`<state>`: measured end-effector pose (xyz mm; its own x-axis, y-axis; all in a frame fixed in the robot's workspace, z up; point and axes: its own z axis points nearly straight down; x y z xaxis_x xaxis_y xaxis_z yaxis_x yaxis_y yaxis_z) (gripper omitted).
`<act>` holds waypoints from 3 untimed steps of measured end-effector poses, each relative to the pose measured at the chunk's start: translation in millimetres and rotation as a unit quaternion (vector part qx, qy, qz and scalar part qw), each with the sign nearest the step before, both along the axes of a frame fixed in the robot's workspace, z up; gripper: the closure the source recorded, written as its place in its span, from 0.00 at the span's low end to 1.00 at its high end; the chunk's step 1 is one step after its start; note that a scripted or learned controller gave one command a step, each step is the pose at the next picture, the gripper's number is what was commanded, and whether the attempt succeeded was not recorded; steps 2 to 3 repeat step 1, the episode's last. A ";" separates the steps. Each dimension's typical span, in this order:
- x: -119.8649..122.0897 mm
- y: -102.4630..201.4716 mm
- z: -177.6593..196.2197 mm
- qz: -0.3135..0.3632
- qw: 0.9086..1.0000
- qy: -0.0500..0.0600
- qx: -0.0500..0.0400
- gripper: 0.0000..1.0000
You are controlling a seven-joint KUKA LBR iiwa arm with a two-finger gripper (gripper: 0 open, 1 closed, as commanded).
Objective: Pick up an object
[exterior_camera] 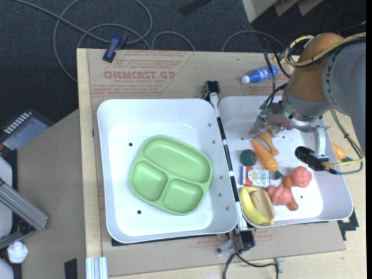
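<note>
Camera view: gripper [268, 124] down low in the right bin [343, 197], at twelve o'clock of the toy pile. Can't tell how wide the pincer stands. Nearest target, the carrot [264, 152], lying slantwise just at six o'clock of the gripper. Probably light, hard, slick plastic; best pinched across the thick middle. Green tray [170, 174] over in the left bin [116, 156].
</note>
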<state>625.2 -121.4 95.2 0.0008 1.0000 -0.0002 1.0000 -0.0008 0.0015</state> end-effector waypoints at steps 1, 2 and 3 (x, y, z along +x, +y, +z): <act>-38.7 73.0 91.8 0.002 1.000 -0.002 0.001 1.00; -38.7 73.0 91.8 0.002 1.000 -0.002 0.001 1.00; -38.7 73.0 91.8 0.002 1.000 -0.002 0.001 1.00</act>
